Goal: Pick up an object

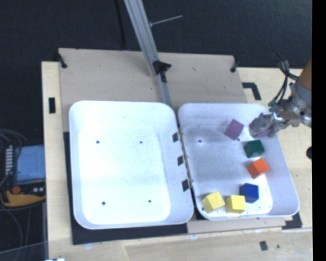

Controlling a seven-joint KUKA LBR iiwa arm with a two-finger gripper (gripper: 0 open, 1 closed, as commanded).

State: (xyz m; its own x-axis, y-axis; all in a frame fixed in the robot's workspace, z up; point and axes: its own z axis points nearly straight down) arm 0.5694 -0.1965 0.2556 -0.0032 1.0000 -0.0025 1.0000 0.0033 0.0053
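Observation:
Several small blocks lie in the right bin (pixel 206 118). A purple block (pixel 234 129) sits near the bin's far side, with a green block (pixel 254 148) and an orange block (pixel 257 168) in front of it to the right. A blue block (pixel 250 192) and two yellow blocks (pixel 213 202) (pixel 236 203) rest by the near rim. My gripper (pixel 259 126) hangs over the bin's far right part, just right of the purple block and above the green one. I see nothing held in it.
The left bin (pixel 122 110) stands beside the right one, their rims meeting at the centre. A slanted metal pole (pixel 146 42) rises behind the bins. Cables and a blue box (pixel 30 165) lie off the bench to the left.

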